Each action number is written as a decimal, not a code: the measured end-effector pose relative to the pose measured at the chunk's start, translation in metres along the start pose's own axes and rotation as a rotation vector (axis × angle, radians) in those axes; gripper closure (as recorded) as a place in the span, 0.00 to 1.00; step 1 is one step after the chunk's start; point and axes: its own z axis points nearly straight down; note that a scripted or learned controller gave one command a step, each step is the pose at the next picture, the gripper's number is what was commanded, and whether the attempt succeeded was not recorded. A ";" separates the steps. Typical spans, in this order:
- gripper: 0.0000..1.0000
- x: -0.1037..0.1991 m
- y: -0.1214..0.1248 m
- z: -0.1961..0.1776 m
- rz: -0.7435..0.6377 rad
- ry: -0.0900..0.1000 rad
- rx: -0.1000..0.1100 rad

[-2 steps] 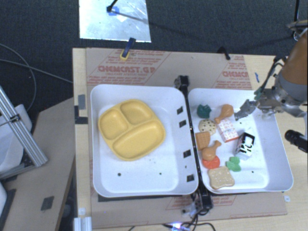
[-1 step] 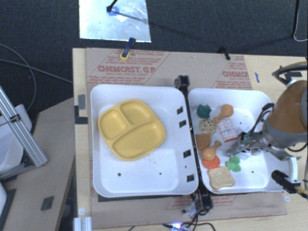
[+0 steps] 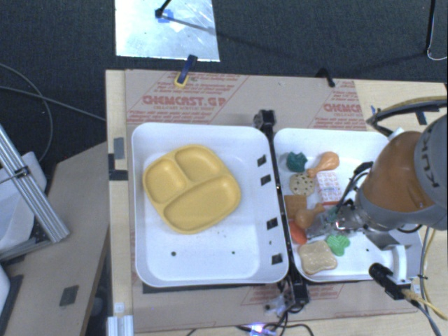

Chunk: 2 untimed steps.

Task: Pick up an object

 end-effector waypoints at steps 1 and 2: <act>0.00 0.031 0.059 -0.016 -0.003 -0.001 -0.006; 0.00 0.029 0.000 -0.014 0.007 0.000 0.004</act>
